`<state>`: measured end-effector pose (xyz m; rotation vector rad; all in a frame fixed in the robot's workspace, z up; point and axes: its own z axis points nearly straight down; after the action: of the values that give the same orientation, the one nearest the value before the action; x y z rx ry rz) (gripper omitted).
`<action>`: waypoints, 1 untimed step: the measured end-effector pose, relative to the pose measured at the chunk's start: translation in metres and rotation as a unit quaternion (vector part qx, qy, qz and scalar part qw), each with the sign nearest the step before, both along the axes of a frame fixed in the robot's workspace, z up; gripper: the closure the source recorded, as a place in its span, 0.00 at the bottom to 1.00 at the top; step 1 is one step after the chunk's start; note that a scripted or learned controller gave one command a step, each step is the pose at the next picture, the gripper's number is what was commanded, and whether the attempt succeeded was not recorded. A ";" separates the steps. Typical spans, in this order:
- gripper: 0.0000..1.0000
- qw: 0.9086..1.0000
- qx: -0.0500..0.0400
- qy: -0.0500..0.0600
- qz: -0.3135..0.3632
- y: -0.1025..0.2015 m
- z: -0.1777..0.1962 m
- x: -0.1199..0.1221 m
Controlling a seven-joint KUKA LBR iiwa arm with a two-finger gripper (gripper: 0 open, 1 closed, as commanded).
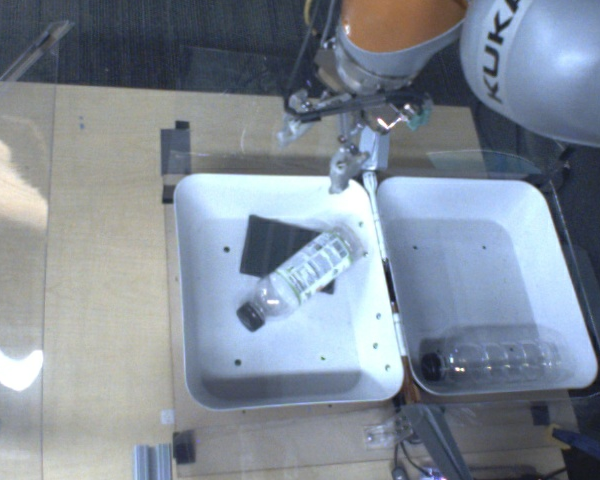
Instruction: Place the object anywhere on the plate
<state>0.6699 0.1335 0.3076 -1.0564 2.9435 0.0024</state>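
Two shallow white plastic bins sit side by side on the pale wooden worktop (90,268). We see the left bin (205,368) holding a flat black square plate (265,243) toward its 11 o'clock area, and a clear plastic bottle with a black cap (302,276) lies tilted across it, cap pointing to 7 o'clock, its body overlapping the plate's lower right corner. In the right bin (480,218) a second clear plastic bottle with a dark cap (495,360) lies on its side along the 6 o'clock wall. Our grey arm with the orange band (400,8) hangs over the far rim between the bins, and the gripper (348,173) hovers just above the left bin's 1 o'clock corner; we cannot tell whether it is parted or closed.
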 end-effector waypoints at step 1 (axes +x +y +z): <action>0.00 1.000 0.000 0.000 0.000 0.000 0.000 0.000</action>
<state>0.6699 0.1333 0.3076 -1.0558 2.9442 0.0024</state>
